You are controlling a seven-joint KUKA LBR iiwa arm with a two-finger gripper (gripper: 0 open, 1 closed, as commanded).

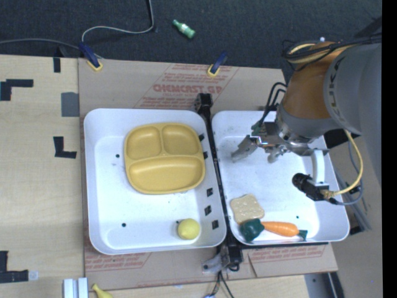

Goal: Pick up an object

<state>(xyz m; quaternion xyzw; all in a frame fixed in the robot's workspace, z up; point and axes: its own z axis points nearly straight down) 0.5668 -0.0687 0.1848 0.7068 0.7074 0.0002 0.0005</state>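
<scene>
Two fingers spread, the hand (pixel 258 148) hangs empty over the right bin's (pixel 322 231) far edge; next it must descend on the cracker (pixel 246 207) or carrot (pixel 279 228).

Black cable (pixel 147 8), green scrap (pixel 183 28), yellow clips (pixel 217 64)

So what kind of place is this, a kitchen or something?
More likely a robot test lab than a kitchen. A grey robot arm reaches over two white bins holding toy food, like a carrot and a yellow divided plate, with cables and cardboard around.
</scene>
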